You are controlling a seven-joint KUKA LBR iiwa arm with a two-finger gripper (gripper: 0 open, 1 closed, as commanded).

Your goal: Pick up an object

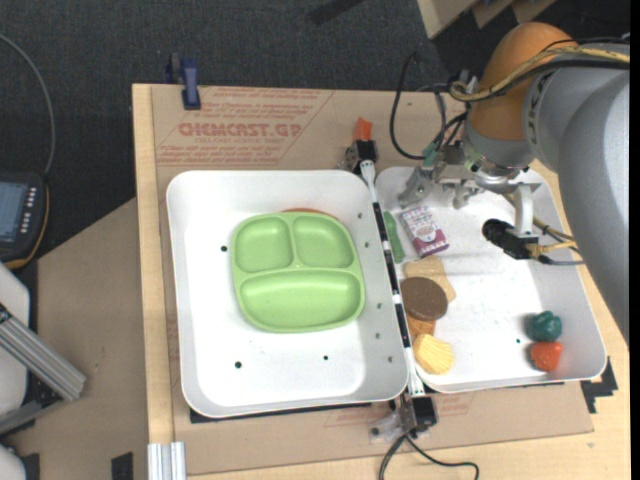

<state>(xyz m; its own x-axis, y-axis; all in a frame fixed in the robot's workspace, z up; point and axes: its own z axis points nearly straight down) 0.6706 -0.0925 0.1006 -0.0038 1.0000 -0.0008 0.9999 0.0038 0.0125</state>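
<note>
White bins: two sit side by side on the bench as I watch from the remote desk. The left bin [200, 348] bears a green divided plate [295, 268], and the right bin [490, 298] bears the loose pieces.
Gripper: the gripper [432, 183] hangs over the right bin's 11 o'clock corner. I cannot tell from this slant whether it is open or closed, and I see nothing held in it.
Likely target: a pink packet [422, 228] lies flat just beside the gripper toward 6 o'clock, near the bin's left wall (my guess, since the task names no particular object).
Other candidates: a brown disc [423, 296] rests on a tan slab [432, 268] at 9 o'clock. A yellow ridged piece [433, 353] lies at 7 o'clock. A teal piece [545, 323] and a red piece [546, 356] touch at 4 o'clock.
Risk: the packet looks thin and flat, crowded by the wall and a green strip [393, 236]. As I judge it, a descent could skid over the packet and close on nothing, or catch the wall instead.
Hidden: the gripper's working end is lost among wrist hardware. An orange-red sliver [310, 211] peeks from under the plate at 12 o'clock, and I cannot identify it. The arm [590, 138] covers the right bin's 2 o'clock corner.
</note>
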